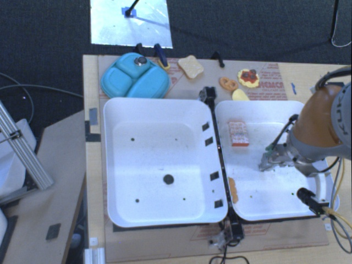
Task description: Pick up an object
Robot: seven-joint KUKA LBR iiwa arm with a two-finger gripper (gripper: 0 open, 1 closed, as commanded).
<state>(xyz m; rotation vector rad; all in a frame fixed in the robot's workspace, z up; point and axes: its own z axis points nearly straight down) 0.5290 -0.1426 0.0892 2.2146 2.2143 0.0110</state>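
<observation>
In the camera view the pincer (268,163) hangs low over the floor of the right bin (258,111), and I cannot tell how it is set or whether it has hold of anything. The nearest object, a small red-and-white packet (238,133), lies up-left of it, apart. I judge the step is the approach; next the pincer must come over the packet and descend.

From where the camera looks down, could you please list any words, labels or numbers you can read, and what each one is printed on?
No text can be read here.
Small box in the right bin: red and white print, too blurred to read.
Cardboard sheet behind the bins: reddish lettering, too blurred to read.
</observation>
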